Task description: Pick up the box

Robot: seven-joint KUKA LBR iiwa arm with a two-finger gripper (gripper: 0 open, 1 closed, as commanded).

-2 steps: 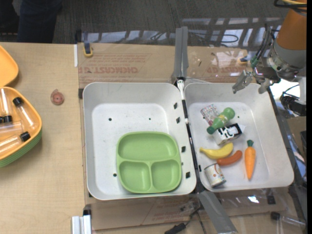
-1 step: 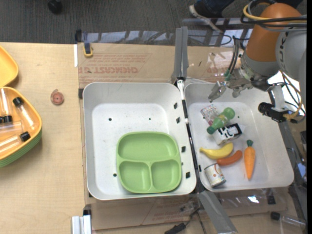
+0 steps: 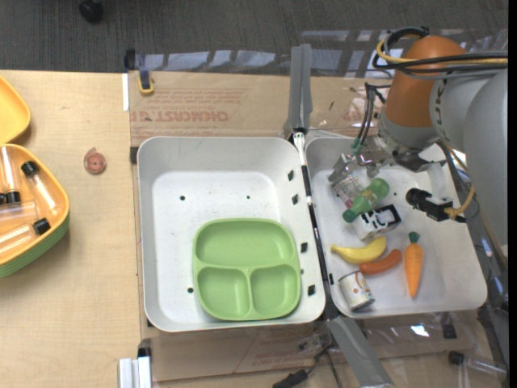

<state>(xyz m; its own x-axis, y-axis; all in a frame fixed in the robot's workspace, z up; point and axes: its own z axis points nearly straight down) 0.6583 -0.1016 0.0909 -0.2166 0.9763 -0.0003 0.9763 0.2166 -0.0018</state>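
**Mia:** Look, a wooden bench (image 3: 81,297) with two white bins on it. What is the robot doing?

**Sam:** The gripper (image 3: 355,166) hangs at the back of the right bin (image 3: 452,297), on the side by the other bin. It is over some crinkly clear wrap (image 3: 347,186). I cannot tell if it is wide or narrow, it is too small and shiny to see.

**Mia:** Does it have the box?

**Sam:** No. The box (image 3: 380,217) is lying on the floor of the right bin. It is little, black and white. It sits just beside a green bottle (image 3: 365,199), with a banana (image 3: 359,251) just in front of it.

**Mia:** So the job is not done?

**Sam:** I think it has hardly begun. The gripper is near the box but not on it. It has to get to the box, grab it and lift it.

**Mia:** What else is there?

**Sam:** A carrot (image 3: 413,269) and a can (image 3: 355,291) are further out. The left bin (image 3: 161,217) has a green plate (image 3: 246,269).
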